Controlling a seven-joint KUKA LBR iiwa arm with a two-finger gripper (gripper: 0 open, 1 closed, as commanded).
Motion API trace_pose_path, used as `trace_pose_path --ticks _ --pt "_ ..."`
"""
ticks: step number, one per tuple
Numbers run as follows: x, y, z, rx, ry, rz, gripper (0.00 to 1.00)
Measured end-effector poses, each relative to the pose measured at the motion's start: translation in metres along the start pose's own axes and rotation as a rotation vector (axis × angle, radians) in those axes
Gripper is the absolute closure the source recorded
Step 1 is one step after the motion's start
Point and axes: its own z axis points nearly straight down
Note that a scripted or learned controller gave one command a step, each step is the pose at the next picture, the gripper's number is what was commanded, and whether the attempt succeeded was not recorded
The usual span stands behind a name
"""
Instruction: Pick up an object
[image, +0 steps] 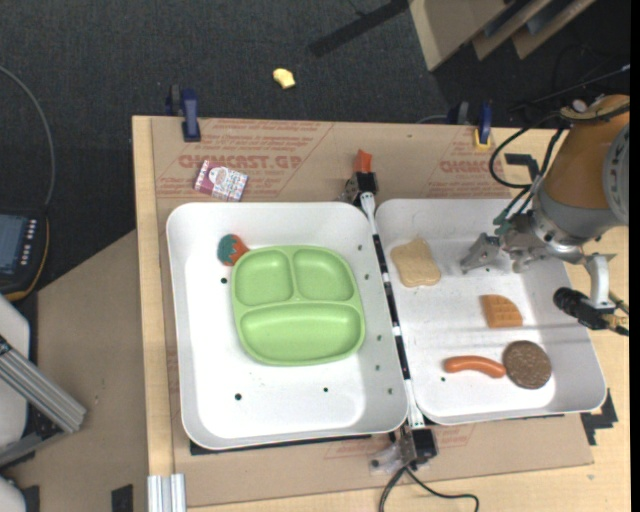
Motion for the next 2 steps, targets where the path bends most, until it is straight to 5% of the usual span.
trace_pose_path --ticks 1,2 --pt "0.01 -0.053 0.013 0.006 0.002 0.001 0.0" --pt "0.009 -0.05 0.002 -0.002 -0.001 0.001 1.0"
